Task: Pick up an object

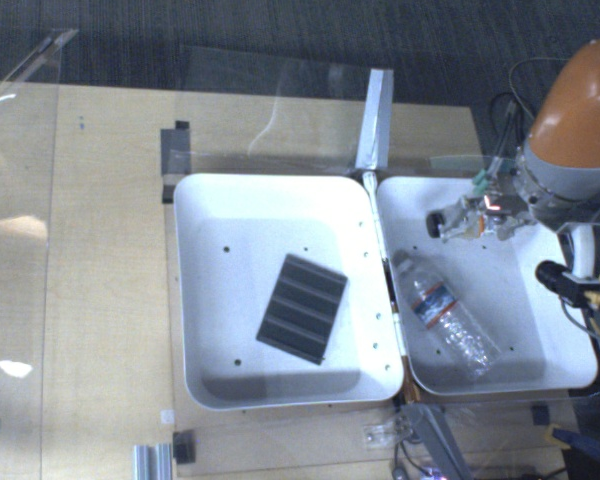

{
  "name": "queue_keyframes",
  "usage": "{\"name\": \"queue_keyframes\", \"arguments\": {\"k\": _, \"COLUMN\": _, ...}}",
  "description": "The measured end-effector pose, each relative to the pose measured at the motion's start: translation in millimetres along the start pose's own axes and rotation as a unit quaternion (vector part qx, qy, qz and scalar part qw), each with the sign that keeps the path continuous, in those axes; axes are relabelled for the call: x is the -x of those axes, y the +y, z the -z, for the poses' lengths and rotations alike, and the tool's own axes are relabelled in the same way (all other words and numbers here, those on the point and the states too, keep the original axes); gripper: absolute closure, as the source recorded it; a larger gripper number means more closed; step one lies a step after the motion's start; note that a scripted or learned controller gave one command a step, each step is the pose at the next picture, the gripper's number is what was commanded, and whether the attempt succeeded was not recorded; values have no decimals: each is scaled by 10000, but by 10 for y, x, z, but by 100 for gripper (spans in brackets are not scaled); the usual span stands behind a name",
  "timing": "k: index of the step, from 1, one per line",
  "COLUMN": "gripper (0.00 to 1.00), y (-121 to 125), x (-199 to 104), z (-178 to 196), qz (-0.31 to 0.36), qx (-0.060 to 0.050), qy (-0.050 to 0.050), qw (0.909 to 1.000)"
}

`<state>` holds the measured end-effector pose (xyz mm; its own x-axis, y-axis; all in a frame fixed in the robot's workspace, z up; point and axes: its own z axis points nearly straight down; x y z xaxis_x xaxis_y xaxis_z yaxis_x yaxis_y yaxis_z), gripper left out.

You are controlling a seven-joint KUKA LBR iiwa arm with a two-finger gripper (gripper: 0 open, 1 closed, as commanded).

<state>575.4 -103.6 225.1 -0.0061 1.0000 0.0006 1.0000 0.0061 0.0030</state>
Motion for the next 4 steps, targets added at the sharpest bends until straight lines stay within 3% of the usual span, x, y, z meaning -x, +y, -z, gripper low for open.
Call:
{"name": "queue_keyframes", "arguments": {"k": 1, "gripper": 0, "y": 129, "x": -158, "z": -1363, "qz": 128, "qx": 51, "qy": -4, "qw": 9999}}
{"name": "queue_keyframes", "arguments": {"k": 2, "gripper": 0, "y": -444, "x": 146, "z": -1352, "qz": 928, "qx": 55, "qy": -16, "qw": 9957}}
{"name": "queue_keyframes", "arguments": {"k": 3, "gripper": 0, "y": 245, "x": -84, "z": -1366, "qz": 476, "qx": 46, "qy": -3, "qw": 9989}}
{"name": "queue_keyframes", "arguments": {"k": 4, "gripper": 0, "y": 134, "x": 337, "z": -1101, "qz": 658, "qx": 20, "qy": -9, "qw": 9978}}
